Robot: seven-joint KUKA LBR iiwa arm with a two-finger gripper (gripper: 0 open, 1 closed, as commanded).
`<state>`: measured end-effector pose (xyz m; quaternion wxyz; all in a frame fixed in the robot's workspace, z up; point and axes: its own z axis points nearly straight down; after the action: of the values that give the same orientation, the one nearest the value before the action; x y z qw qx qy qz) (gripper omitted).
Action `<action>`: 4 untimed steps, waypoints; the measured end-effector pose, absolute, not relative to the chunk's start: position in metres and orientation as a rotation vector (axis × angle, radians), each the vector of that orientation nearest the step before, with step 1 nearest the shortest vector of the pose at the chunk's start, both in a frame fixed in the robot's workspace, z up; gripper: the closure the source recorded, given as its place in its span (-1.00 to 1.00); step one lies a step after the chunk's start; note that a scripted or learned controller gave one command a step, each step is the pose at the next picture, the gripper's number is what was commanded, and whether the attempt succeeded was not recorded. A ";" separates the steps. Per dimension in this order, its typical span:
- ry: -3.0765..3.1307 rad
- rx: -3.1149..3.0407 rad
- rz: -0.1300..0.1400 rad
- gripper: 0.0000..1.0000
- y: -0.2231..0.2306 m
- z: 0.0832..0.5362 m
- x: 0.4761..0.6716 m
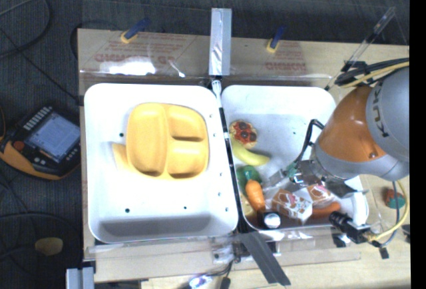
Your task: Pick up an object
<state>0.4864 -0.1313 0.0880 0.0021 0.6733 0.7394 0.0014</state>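
Nearest the lens, a crinkly snack packet point(293, 203) lies in the right bin point(279, 102), just beside a carrot point(253, 193) and below a banana point(249, 156). It looks light, soft and slippery; pinching a bunched edge seems safest. Whether the jaws of the gripper point(307, 178) are wide or narrow cannot be told.

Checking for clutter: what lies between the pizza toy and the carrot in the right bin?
The camera view shows a yellow banana between the pizza toy and the carrot.
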 end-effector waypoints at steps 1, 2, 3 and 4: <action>2.323 2.116 0.007 1.00 -0.130 0.096 0.488; 2.412 2.022 -0.015 1.00 -0.084 0.179 0.629; 2.411 2.022 -0.016 -1.00 -0.084 0.179 0.629; 2.440 1.961 -0.001 -1.00 -0.129 0.088 0.646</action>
<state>0.6461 -0.1286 0.0880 0.0055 0.6263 0.7795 -0.0003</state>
